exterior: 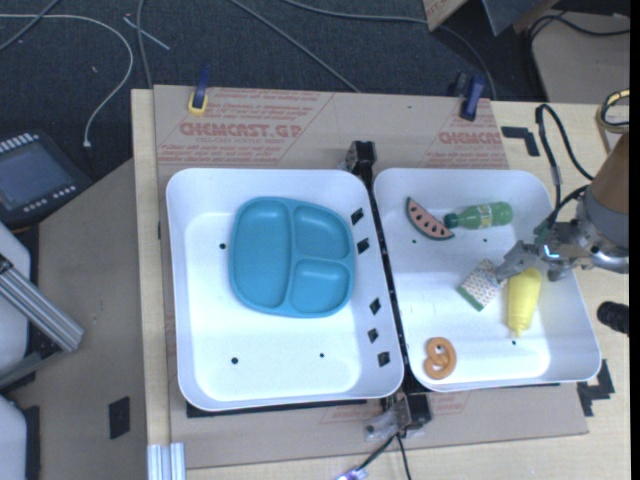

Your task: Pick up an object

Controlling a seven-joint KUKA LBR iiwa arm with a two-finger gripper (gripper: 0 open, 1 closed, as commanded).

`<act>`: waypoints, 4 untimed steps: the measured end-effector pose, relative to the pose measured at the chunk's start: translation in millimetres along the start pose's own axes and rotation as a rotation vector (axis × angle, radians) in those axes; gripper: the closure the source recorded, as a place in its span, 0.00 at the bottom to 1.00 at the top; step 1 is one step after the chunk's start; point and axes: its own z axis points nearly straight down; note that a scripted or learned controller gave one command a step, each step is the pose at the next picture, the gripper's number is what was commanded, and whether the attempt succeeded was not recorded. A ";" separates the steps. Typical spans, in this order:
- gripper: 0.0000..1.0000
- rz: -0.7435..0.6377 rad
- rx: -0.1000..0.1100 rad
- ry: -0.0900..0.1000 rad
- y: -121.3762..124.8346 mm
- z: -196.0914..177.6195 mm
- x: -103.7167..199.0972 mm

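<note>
My gripper [537, 268] hangs over the right part of the right bin [570, 363], open, with nothing between its fingers. Right below it lies a yellow bottle-shaped object [521, 305], whose top end sits just under the fingers. A small chequered block [481, 285] rests just left of the gripper. Farther back are a green bottle [482, 215] lying on its side and a watermelon slice toy [426, 219]. A brown pretzel [439, 357] sits near the bin's front wall.
The left bin [200, 368] holds a blue divided plate [292, 256]. A black divider with clips [378, 268] runs between the bins. Cables and a cardboard box lie beyond the bench at the back.
</note>
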 end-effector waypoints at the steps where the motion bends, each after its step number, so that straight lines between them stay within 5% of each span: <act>1: 0.00 -0.001 0.000 0.000 2.4 47.2 8.8; 2: 0.00 -0.001 -0.006 0.001 4.7 60.0 8.7; 3: 1.00 -0.001 -0.019 -0.006 7.6 46.3 7.3; 4: 1.00 -0.001 -0.011 -0.005 9.6 -17.3 3.1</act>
